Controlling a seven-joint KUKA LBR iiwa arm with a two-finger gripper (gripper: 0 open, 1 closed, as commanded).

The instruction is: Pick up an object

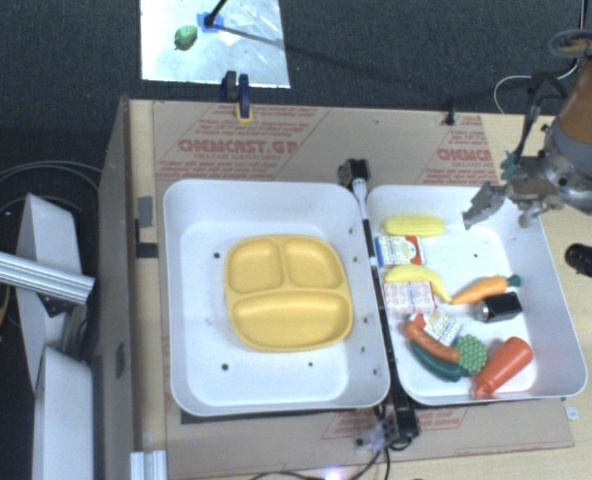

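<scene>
Sitting side by side, two white bins (191, 298), one yellow tray (287, 292).

The bench (276, 133) is topped with printed brown cardboard, and two shallow white bins sit on it side by side, touching along the middle. The left bin (191, 298) takes up more of the board than the right bin (551, 298).

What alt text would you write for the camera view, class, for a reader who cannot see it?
A grey robot arm's gripper hovers above the right bin's far corner, over toy foods including a carrot and corn cob. The left bin holds a yellow divided plate.
</scene>
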